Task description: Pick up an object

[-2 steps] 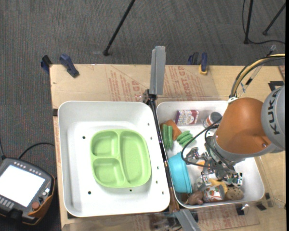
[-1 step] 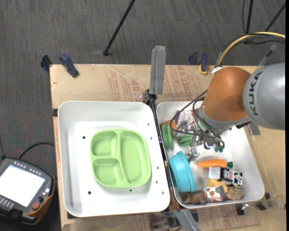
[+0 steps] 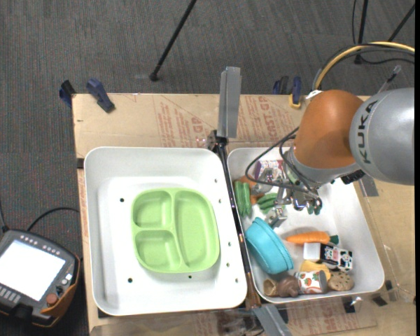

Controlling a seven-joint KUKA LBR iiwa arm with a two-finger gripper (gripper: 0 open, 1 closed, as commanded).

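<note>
Clutter is the main danger here. The right bin (image 3: 367,222) holds many small things pressed near each other: a teal bowl (image 3: 268,245) lying tilted at its 8 o'clock side, an orange carrot (image 3: 309,238) just beside it, some green vegetable pieces (image 3: 243,197) along the left wall, and small toy food packs (image 3: 327,270) at the 5 o'clock corner. The pincer (image 3: 294,200) hangs low over the upper middle of this bin, close to the green pieces and a small light packet (image 3: 269,168). If it descends here, it may, in this writer's judgement, push one thing against another, catch two things at once, or close on an edge that slips away. The tilted bowl could also roll if it is touched.

The arm enters from 3 o'clock, its grey body and the orange band (image 3: 327,131) bent over the bin, with the wrist pointing down toward 7 o'clock. Cables hang around the wrist and cover part of the tool. Whether the pincer is apart or together cannot be told, and nothing is seen clamped in it.

The left bin (image 3: 101,180) carries a green divided plate (image 3: 175,231) at its centre, well apart from the arm. Both bins rest on the counter (image 3: 147,121).
</note>
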